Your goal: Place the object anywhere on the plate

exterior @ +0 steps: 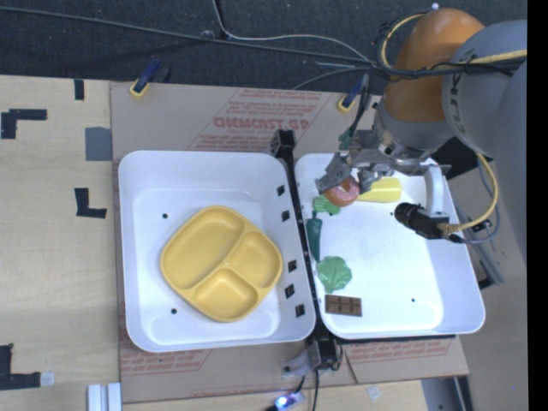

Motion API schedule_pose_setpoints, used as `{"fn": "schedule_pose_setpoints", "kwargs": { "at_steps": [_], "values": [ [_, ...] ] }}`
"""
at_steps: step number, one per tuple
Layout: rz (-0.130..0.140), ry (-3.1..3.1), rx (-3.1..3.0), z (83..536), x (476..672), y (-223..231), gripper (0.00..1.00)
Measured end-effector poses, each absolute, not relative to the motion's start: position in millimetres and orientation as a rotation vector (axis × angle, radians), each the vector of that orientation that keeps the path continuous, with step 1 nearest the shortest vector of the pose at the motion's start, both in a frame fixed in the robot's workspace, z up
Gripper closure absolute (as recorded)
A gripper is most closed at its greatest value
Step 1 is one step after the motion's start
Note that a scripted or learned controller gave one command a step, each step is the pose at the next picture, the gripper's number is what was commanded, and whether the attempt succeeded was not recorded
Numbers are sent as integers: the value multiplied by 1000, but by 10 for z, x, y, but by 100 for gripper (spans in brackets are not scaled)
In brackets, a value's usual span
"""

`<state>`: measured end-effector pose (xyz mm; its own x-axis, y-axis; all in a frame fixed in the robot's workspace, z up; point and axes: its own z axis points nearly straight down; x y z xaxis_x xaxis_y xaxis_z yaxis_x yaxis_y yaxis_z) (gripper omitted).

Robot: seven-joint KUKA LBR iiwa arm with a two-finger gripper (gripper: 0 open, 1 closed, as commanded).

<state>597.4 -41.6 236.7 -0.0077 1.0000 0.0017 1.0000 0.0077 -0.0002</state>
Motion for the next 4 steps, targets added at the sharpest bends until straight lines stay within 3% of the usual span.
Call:
{"fn": "schedule_pose_setpoints", "kwargs": {
  "at_steps": [4],
  "values": [
    [-1,-2228,-2214,2377,6488,1701,100]
  ]
}}
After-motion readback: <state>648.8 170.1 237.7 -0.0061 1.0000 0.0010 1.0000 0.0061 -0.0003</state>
